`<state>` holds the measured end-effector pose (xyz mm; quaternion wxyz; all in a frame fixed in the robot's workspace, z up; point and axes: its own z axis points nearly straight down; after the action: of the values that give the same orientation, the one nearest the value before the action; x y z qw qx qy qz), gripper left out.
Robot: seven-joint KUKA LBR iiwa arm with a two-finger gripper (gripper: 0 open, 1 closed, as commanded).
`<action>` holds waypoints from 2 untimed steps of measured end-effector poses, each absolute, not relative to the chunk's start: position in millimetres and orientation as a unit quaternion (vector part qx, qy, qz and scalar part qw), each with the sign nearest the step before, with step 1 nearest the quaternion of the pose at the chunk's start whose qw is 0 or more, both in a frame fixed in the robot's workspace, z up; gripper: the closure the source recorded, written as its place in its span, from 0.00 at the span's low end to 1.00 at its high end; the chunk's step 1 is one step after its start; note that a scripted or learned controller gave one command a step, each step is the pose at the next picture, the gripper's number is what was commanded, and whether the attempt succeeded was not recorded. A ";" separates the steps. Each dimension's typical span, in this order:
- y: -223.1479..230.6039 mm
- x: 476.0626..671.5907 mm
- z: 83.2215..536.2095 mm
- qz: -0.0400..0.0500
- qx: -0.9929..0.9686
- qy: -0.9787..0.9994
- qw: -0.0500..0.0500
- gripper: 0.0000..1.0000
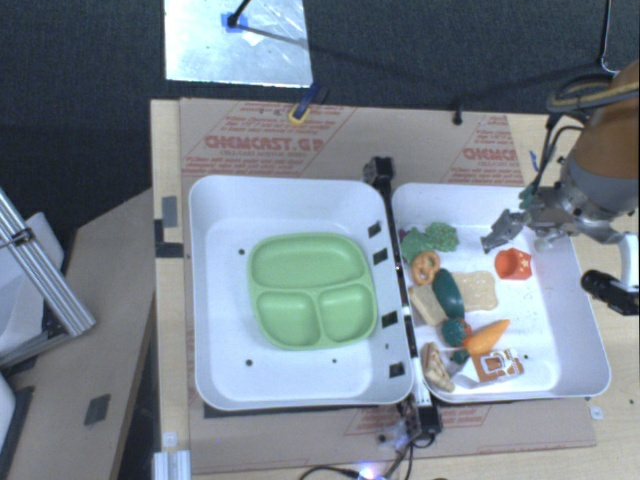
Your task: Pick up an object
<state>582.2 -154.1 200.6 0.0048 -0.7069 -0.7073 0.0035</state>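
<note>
Hovering: my claw [515,230] is hanging over the upper right part of the right bin [580,353], reaching in from the right.
Claw state: I cannot tell whether it is open or closed; nothing is showing in its grip.
Arm: my grey wrist [590,208] is sitting above the bin's right edge, with the orange band [608,140] just above it.
Nearest thing: a red piece [513,263] is lying just below my claw, apart from it as far as I can tell.
Toward the divider: a green broccoli [432,237] is lying near the bin's upper left, with a pretzel [425,265] just below it.
Middle pile: a dark green piece [447,292] is lying on pale bread slices [475,290], touching them.
Lower pile: a carrot [485,336] is lying aslant, with a small orange and white packet [497,366] just below it.
Bottom left corner: a round tan piece [436,367] is lying near the bin's left wall.
Left bin: the other bin [215,268] is holding a green tray [310,290] with three compartments.
Bench: both bins are sitting side by side on a brown board [265,138], with a silver sheet [237,30] lying beyond it.
</note>
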 end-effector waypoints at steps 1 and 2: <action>-153.8 585.1 208.2 0.000 -0.706 -0.708 0.000 0.00; -155.9 583.4 166.4 0.000 -0.707 -0.708 0.001 0.00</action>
<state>583.4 -155.9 166.4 0.0008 -0.7066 -0.7076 0.0005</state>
